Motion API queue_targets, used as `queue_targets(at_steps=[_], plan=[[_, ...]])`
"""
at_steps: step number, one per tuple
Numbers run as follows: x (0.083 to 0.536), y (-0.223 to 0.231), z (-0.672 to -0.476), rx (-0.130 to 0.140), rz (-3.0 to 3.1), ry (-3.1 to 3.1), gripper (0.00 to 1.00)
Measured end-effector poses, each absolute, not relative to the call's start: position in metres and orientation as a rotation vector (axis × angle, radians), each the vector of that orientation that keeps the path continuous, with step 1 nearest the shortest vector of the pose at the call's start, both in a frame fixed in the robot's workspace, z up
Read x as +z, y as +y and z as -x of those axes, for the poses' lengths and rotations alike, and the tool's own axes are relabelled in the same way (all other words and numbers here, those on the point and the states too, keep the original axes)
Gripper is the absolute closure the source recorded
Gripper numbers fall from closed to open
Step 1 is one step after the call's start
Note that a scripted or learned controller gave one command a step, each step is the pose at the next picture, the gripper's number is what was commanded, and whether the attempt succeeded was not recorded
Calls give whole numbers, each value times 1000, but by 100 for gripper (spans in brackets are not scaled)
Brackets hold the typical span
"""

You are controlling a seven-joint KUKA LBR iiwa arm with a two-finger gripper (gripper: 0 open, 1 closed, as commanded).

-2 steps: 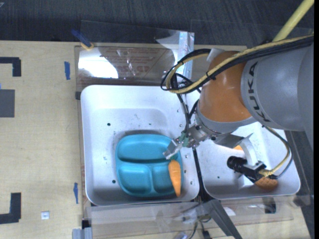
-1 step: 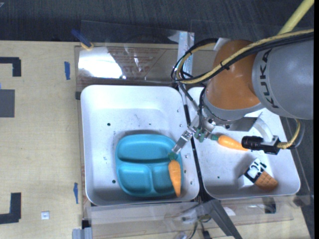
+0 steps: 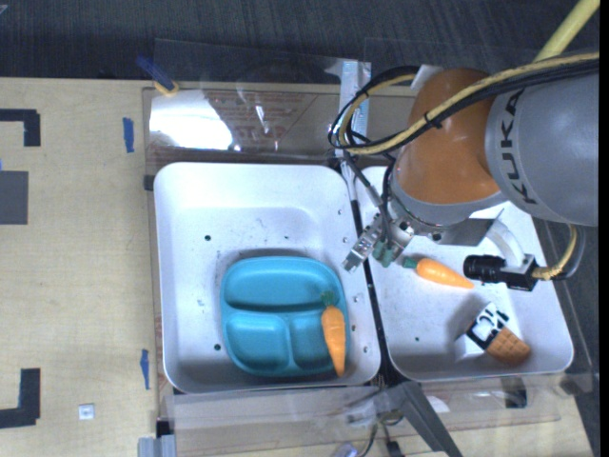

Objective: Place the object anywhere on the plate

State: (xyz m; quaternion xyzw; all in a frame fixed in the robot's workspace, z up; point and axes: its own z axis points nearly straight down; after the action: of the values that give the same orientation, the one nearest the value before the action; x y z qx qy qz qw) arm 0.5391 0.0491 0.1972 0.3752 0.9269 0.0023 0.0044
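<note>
**Bench, two white bins, one arm**

Pale wooden bench top (image 3: 76, 255) fills the left of the frame. Lower centre: left bin (image 3: 181, 208) holding a blue divided plate (image 3: 276, 317); a carrot (image 3: 334, 339) lies on its right edge. Lower right: right bin (image 3: 552, 336) with a brown-and-white item (image 3: 497, 336) and, above it, a second carrot (image 3: 440, 272). Mid-frame: gripper (image 3: 374, 248) over the divide between bins, grasp state cannot be told. Upper right: grey arm (image 3: 542, 150).
</note>
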Motion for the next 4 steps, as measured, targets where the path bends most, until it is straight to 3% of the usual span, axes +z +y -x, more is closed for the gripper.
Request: queue_targets(at_steps=[1, 2, 3, 4], plan=[[201, 104, -516, 2, -1121, 2936, 100], [141, 97, -501, -2, -1103, 2945, 100], [142, 98, -502, 1, -1101, 2942, 0], [237, 48, -559, 5, -1017, 2961, 0]])
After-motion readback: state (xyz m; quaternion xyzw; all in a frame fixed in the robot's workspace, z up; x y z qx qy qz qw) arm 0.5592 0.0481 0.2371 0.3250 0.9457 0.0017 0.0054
